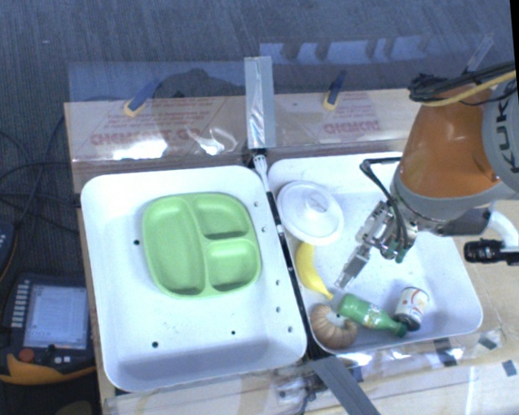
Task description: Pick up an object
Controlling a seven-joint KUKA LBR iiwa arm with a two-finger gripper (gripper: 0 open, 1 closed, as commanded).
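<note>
My gripper (pixel 360 256) hangs over the middle of the right bin (pixel 448 270), pointing down and to the left. Just left of its tip lies a yellow banana (pixel 311 273) along the bin's left wall. Below the tip, a green bottle (pixel 370 315) lies on its side. A brown ring-shaped object (pixel 333 324) rests by the bottle's left end, and a small white and red can (pixel 412 306) by its right end. A round white lid (pixel 311 211) sits in the bin's upper left. I see nothing held in the gripper.
The left bin (pixel 121 288) holds a green divided plate (pixel 201 242). The arm's grey body and orange band (pixel 450 152) cover the right bin's upper right. Bare bin floor shows right of the gripper. Taped plastic sheeting lies behind both bins.
</note>
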